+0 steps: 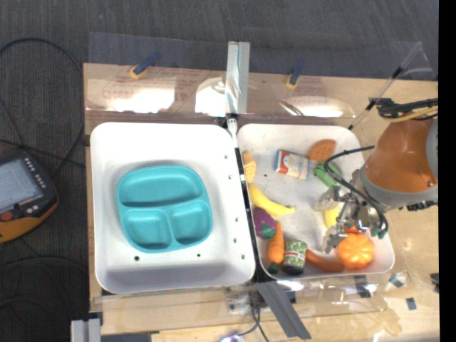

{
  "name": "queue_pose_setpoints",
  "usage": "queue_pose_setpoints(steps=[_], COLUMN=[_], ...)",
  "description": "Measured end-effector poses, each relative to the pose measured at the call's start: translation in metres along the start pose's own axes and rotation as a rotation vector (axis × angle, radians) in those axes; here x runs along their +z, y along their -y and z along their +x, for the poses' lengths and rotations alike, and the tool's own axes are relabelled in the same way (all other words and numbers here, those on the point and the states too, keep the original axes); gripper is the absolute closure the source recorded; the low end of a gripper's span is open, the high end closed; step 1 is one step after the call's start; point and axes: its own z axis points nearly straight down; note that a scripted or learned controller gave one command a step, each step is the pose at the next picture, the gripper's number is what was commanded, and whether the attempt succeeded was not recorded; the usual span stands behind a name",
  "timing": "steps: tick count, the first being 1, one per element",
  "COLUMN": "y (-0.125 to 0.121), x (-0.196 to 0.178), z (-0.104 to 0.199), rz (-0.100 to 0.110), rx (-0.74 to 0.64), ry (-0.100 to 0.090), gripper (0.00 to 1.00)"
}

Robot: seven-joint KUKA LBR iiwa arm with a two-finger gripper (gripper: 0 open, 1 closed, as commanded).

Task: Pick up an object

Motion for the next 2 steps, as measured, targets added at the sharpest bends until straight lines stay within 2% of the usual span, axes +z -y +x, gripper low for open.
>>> queue_pose_setpoints(steps=[1,2], y=[0.004,-0.033], x=[0.0,-0.002], z=[0.008,0.027], rz=[-0.002,-0.001], rx=[0.046,0.017], ry=[0.002,0.007], gripper=[0.0,0.0])
